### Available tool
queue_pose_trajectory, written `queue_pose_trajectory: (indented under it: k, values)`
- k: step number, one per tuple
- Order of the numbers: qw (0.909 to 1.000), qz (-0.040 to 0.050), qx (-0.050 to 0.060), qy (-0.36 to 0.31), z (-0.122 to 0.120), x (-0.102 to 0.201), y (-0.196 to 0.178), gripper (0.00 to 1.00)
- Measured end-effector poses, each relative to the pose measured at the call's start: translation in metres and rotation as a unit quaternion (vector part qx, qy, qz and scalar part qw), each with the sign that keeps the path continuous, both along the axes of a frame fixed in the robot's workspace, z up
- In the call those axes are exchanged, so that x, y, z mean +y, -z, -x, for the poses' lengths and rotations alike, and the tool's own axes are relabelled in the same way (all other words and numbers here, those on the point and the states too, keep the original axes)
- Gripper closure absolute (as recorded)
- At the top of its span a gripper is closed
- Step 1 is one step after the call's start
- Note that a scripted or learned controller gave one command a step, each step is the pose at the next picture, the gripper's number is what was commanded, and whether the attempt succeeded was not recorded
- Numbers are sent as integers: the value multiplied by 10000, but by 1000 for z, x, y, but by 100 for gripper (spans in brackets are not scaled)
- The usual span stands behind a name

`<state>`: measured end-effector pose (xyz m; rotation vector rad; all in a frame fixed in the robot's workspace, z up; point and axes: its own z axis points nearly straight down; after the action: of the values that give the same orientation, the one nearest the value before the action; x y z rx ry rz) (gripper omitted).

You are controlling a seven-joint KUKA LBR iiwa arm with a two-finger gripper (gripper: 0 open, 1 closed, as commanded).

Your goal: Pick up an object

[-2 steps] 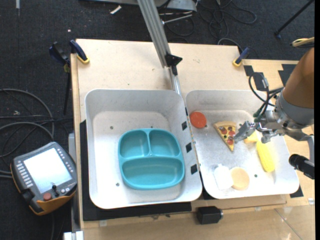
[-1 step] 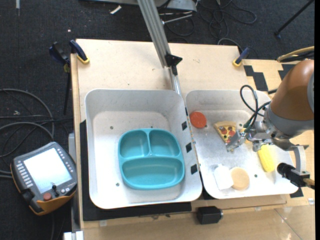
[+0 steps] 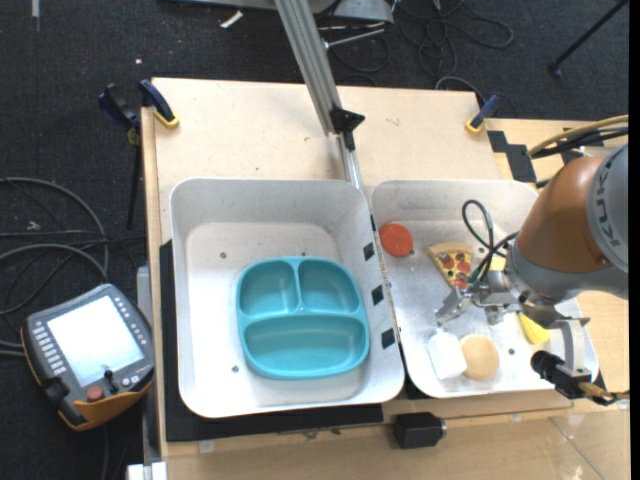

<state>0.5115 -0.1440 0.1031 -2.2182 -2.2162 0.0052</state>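
the step in hand reads as the approach: the arm (image 3: 580, 233) reaches in from three o'clock and hangs over the right bin (image 3: 430, 196), with the jaws (image 3: 462, 303) low among the toy food but nothing seen between them. they look spread, one thin finger (image 3: 447, 311) angling out toward eight o'clock, though the dark metal is small here and i would not swear to how wide.

the nearest candidate is the pizza slice (image 3: 452, 261), which lies at about eleven o'clock from the jaws, just beside them and perhaps touching their upper edge. the white block (image 3: 443, 354) and the tan egg-shaped piece (image 3: 481, 357) sit side by side at six o'clock, near but apart from the fingers. the red ball (image 3: 397, 239) rests further off at ten o'clock, close to the bin's dividing wall. a yellow piece (image 3: 535, 329) peeks out under the wrist at three o'clock.

the left bin (image 3: 200, 208) carries a teal divided plate (image 3: 300, 316), well apart from the action.

next, i judge, the jaws need to centre over one item, drop flat to the bin floor, and clench before lifting.
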Motion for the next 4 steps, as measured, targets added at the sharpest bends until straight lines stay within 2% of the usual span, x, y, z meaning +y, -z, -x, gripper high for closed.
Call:
queue_pose_trajectory:
  k: [1,2,4]
  values:
    - [10000,9,-34,-4,-1,0,7,0]
    - [10000,10,-43,-6,-1,0,-3,100]
    - [10000,17,-56,-16,5,-3,-89,100]
